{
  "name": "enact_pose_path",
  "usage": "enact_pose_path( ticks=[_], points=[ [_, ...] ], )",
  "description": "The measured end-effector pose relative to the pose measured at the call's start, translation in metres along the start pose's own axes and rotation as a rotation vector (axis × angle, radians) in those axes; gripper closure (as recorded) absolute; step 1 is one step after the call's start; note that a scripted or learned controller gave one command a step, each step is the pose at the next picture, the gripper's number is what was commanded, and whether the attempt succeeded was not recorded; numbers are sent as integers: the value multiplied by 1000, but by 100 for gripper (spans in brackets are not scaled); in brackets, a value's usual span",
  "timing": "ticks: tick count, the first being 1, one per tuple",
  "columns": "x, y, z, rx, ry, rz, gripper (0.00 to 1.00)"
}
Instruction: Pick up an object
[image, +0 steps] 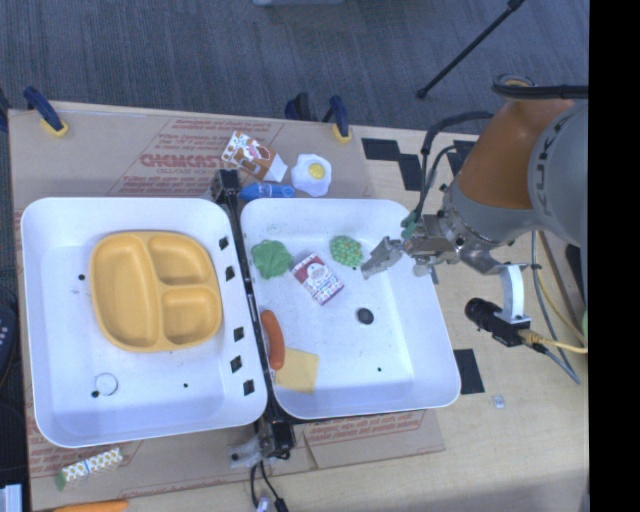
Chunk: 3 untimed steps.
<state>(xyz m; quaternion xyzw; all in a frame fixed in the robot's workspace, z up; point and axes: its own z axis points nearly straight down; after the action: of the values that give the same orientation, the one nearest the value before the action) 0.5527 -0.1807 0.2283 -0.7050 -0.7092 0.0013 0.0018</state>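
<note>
Arm: I see the grey metal arm (530, 170) with its glossy orange band reaching in from the right, over the right bin's far right rim.
Gripper: the grey metal two-finger gripper (378, 260) hangs above the right bin's upper right part; I cannot tell whether its fingers are apart or closed, and I see nothing between them.
Right bin: the shallow smooth white plastic bin (420, 370) holds a bumpy green round toy (346, 250) just left of the gripper, a red and white printed flat packet (317, 278), a leafy dark green lump (271, 258), an orange sausage-shaped toy (273, 339) by the left wall, a flat yellow square slice (297, 370) touching it, and a small dark round disc (365, 316).
Left bin: the matching white bin (50, 300) holds a matte yellow plastic tray with three compartments (155, 290).
Bench: brown cardboard (150, 150) lies under both bins.
</note>
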Motion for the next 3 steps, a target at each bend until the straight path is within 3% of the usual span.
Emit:
enact_pose_path(
  ticks=[1,2,3],
  points=[
    [25,56,99,1,0,-96,0],
    [62,46,131,-10,-7,-320,0],
    [62,48,120,-14,-8,-324,100]
  ],
)
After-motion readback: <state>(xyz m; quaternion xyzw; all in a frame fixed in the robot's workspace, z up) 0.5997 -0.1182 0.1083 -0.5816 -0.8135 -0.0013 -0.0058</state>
